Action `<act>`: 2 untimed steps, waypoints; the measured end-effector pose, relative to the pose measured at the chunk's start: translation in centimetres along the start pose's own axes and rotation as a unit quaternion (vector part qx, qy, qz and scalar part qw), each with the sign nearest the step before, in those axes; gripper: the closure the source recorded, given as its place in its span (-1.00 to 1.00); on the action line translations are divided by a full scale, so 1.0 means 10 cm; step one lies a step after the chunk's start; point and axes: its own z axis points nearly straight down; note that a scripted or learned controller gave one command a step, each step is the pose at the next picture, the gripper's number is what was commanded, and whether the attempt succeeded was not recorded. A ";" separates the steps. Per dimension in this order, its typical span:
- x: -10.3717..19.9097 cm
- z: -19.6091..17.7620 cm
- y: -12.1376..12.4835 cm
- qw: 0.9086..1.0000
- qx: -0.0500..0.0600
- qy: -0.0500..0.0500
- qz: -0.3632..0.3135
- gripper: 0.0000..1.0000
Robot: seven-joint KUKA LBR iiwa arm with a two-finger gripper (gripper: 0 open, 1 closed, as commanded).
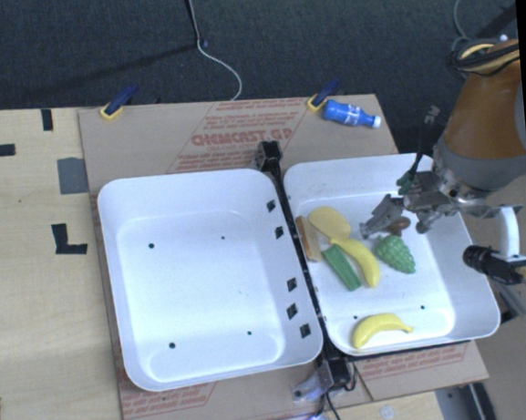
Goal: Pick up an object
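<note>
2 fingers [385, 220] hang spread apart, holding nothing, just above the green bumpy toy [396, 253].

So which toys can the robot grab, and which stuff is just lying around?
For the job, all in the right white bin:
- yellow plastic banana near the front
- second yellow banana
- dark green cucumber-shaped toy
- bumpy green toy under the gripper
- pale yellow rounded toy

Just lying about:
- left white bin
- blue bottle on the cardboard behind the bins
- blue-and-yellow clamps
</note>
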 end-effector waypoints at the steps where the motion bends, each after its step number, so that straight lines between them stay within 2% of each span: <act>1: 0.03 -2.54 -0.56 1.000 -0.009 -0.002 0.000 -1.00; 2: 0.03 -2.54 -0.54 1.000 -0.001 -0.002 0.000 1.00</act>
